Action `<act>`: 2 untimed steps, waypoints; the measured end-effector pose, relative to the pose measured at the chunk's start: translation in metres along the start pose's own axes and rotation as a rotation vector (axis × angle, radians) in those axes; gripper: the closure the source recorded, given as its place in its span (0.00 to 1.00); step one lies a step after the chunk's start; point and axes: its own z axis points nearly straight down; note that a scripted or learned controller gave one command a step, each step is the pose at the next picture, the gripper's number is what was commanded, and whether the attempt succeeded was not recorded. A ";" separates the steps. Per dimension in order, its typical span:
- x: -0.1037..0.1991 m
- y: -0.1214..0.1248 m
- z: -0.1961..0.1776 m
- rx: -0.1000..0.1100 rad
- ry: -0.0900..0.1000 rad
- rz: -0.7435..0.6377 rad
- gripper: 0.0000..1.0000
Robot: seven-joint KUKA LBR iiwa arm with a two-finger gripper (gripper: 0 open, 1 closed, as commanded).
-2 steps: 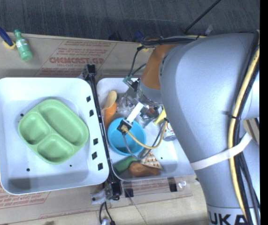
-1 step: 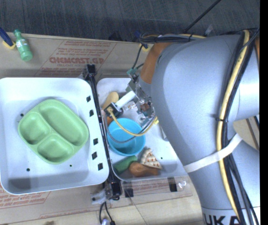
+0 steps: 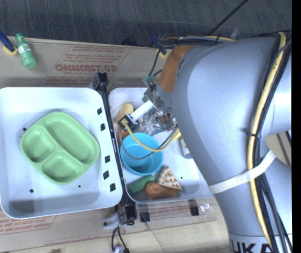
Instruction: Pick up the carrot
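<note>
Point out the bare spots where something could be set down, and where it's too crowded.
Free: the left bin's floor around the green plate, widest along its near edge and far corners. The plate's compartments are bare too. Crowded: the right bin, packed with the blue bowl and food items, with the arm overhead.

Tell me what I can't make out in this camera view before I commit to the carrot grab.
- Gripper: tangled among cables and the wrist; whether it holds anything cannot be told.
- Carrot: a thin orange sliver beside the blue bowl, mostly hidden by the bowl and the bin divider; its identity is uncertain.
- Right bin: its right half is covered by the grey arm.
- Items below the bowl: overlapping, too blurred to identify.
</note>
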 end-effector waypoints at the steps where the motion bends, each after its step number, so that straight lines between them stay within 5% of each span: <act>1: 0.000 -0.001 -0.009 0.007 -0.006 -0.011 1.00; 2: 0.005 0.042 -0.103 -0.013 0.008 -0.219 1.00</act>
